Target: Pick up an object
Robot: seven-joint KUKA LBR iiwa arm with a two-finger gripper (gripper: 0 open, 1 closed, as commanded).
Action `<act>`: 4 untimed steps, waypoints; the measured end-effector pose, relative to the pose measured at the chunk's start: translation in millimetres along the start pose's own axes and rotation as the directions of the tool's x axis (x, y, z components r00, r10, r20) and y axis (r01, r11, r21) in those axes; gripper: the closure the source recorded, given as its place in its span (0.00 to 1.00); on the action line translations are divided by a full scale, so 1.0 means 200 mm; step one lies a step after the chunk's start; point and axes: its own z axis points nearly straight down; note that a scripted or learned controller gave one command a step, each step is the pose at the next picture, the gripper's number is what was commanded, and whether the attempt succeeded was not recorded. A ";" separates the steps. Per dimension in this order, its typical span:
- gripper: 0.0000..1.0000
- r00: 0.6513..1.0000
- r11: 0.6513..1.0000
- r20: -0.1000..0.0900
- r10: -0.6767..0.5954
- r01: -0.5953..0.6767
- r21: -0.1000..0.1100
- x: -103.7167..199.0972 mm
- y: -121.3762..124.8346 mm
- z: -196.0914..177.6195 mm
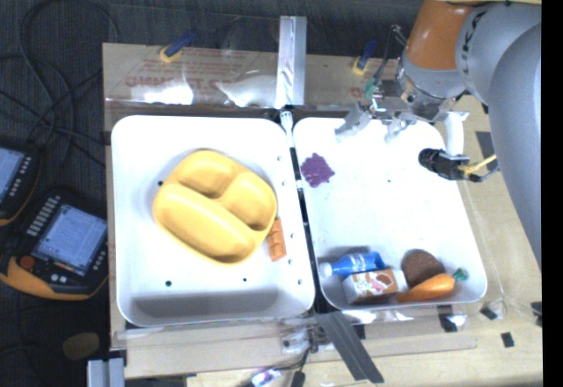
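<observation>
My gripper (371, 124) hangs over the far edge of the right bin (387, 200), open, with nothing between its fingers. A small purple object (317, 169) lies in that bin to the near left of the gripper. Along the bin's near edge sit a blue-and-white bottle (352, 264), a small labelled carton (373, 284), a brown round object (421, 266) and an orange carrot (429, 287). In the left bin (149, 280) rests a big yellow bread-shaped object (215, 203), with a small orange piece (276, 240) beside it.
A clear plastic sheet and clamps (180, 44) lie behind the bins. A black fitting (440, 162) sits at the right bin's right rim. Handheld control pendants (62, 240) lie on the floor at the left.
</observation>
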 end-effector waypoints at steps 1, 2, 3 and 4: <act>1.00 1.000 1.000 -0.001 -0.003 0.003 0.002 0.01 0.00 -0.04; 0.00 1.000 1.000 0.000 -0.002 0.002 0.002 0.01 0.00 -0.04; 0.00 1.000 1.000 -0.002 0.015 -0.015 0.000 -0.58 -0.04 0.31; 0.00 0.984 0.984 0.006 -0.179 0.180 -0.011 -0.15 -0.36 0.49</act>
